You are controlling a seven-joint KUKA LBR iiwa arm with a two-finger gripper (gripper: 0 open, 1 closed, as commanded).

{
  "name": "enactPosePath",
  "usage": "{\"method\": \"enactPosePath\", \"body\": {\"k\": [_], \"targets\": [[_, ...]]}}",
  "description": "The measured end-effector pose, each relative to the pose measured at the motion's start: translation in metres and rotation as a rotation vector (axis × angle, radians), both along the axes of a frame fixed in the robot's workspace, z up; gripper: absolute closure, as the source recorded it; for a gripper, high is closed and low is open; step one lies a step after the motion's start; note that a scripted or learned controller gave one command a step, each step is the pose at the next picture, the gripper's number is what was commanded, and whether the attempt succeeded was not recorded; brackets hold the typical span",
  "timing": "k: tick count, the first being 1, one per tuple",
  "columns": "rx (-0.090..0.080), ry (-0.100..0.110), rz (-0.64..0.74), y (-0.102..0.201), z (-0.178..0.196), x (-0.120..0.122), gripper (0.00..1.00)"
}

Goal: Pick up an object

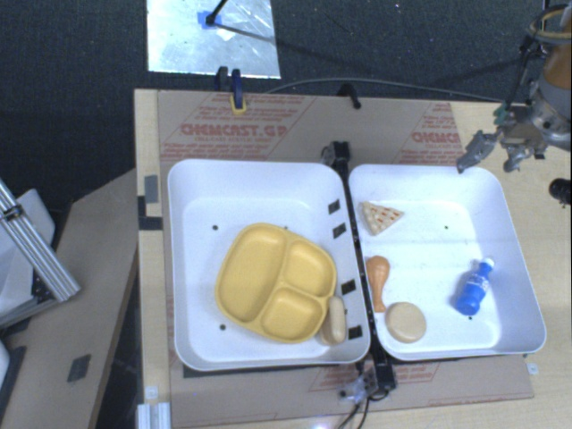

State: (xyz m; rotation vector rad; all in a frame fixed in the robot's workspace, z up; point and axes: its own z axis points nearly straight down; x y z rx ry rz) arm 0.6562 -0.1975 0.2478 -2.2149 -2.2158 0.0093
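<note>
Blue bottle [474, 287] (tilted) in right bin [514, 231]

A robot test lab: 2 white bins [268, 172] sit on a board [295, 119] printed CHEMCAST, with cables [402, 86], a clamp [237, 89], an aluminium frame [31, 248] and dark carpet [71, 79] around.

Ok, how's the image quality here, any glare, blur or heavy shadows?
In the camera view, lighting is even and soft, with faint shadows under the yellow tray and blue bottle; the foil sheet at top glares brightly; the end effector at the right edge looks slightly blurred, while the bins' contents stay reasonably sharp.
</note>
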Motion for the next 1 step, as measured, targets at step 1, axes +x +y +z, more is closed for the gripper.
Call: {"method": "enactPosePath", "body": {"k": [1], "targets": [[-0.003,-0.013,0.003,0.0009,0.0086,0.0022,0.00]]}}
